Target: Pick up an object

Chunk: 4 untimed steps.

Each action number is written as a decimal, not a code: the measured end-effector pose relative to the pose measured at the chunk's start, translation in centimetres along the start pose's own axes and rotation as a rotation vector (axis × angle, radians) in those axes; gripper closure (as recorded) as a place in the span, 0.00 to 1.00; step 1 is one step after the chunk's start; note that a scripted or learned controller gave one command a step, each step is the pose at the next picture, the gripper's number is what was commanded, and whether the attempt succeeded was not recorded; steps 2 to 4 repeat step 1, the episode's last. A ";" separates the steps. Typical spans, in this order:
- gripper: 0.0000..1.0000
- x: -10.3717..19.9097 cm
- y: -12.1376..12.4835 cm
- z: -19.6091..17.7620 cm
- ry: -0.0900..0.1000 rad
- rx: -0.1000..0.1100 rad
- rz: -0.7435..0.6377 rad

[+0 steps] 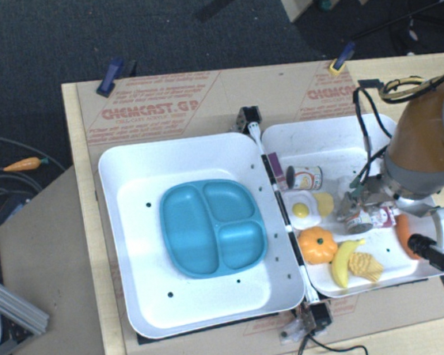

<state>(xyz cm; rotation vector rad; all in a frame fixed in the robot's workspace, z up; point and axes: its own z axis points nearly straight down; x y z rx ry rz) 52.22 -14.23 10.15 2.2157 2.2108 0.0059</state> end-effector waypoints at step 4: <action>1.00 7.4 -2.7 -8.4 0.006 0.011 -0.004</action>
